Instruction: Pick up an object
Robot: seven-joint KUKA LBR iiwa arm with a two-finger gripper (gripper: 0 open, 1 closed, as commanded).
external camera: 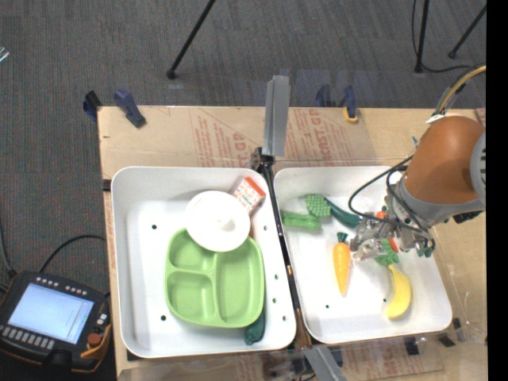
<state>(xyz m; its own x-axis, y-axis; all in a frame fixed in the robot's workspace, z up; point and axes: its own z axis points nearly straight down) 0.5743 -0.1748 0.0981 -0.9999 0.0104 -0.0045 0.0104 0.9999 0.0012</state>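
Two white bins sit side by side in the camera view, and we find our gripper (371, 243) low in the right bin (317, 182), just beside the carrot (341, 267) and close to the banana (398, 292). We cannot tell how the tool is set, nor whether anything is caught in it. A green toy (311, 211) lies toward the bin's far left. In the left bin (131, 213), a white plate (218, 221) overlaps a green divided tray (214, 284). We judge the risk is crowding: carrot and banana lie near enough that a descent could nudge one aside.
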